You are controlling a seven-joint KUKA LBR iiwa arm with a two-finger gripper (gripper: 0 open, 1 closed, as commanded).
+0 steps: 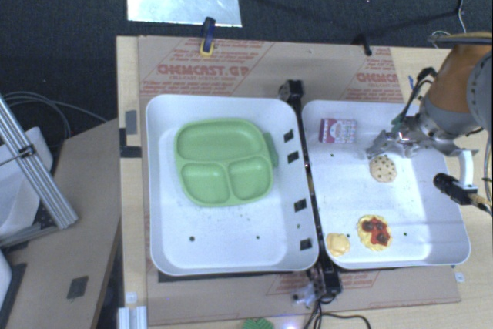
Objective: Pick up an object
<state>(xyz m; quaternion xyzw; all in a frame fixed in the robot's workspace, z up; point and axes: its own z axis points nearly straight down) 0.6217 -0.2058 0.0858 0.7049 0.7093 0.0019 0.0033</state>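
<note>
In the right bin (431,243) lie a round chocolate-chip cookie (383,168), a small purple and white carton (337,130) near the back wall, a small pizza with red topping (374,232) and a yellow pastry piece (338,243) at the front. My gripper (391,140) reaches in from the right and hangs just above and behind the cookie, its metal fingers spread. I see nothing between them.
The left bin (223,243) holds a green divided plate (225,162). A black divider with clips (303,166) runs between the bins. The arm's orange band and grey wrist (454,96) cover the right bin's back right corner. Cardboard lies under both bins.
</note>
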